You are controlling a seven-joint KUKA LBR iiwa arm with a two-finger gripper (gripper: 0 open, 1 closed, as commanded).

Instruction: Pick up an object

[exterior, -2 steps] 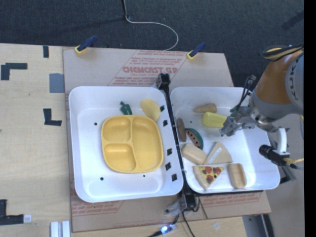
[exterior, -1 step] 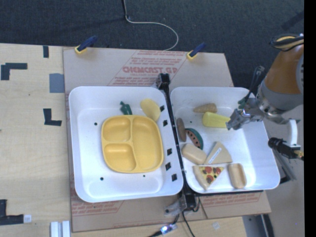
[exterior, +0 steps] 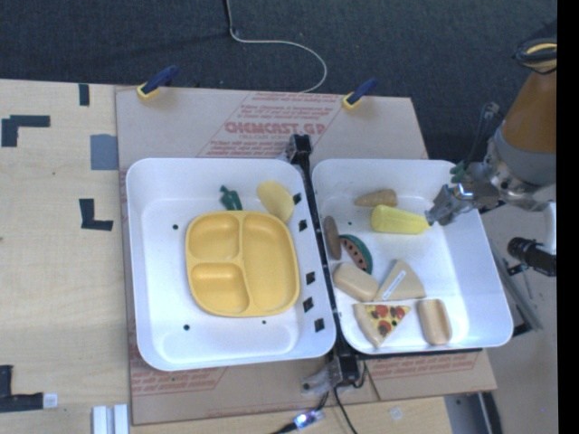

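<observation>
My gripper (exterior: 446, 206) hangs over the right bin (exterior: 470, 269) near its right wall, just right of a yellow corn-like piece (exterior: 398, 220). Nothing shows in its grasp. The right bin holds several toy foods: a tan lump (exterior: 375, 198), a brown sausage (exterior: 331, 237), a watermelon slice (exterior: 356, 253), a bread roll (exterior: 354, 283), a pale wedge (exterior: 402, 281), a pizza slice (exterior: 383, 319) and a hot dog bun (exterior: 435, 321).
The left bin (exterior: 154, 242) holds a yellow divided plate (exterior: 242, 262), a small green item (exterior: 230, 198) and a pale yellow fruit (exterior: 275, 200). The divider between the bins (exterior: 312, 242) carries black clips. A cable (exterior: 271, 39) runs across the dark floor behind.
</observation>
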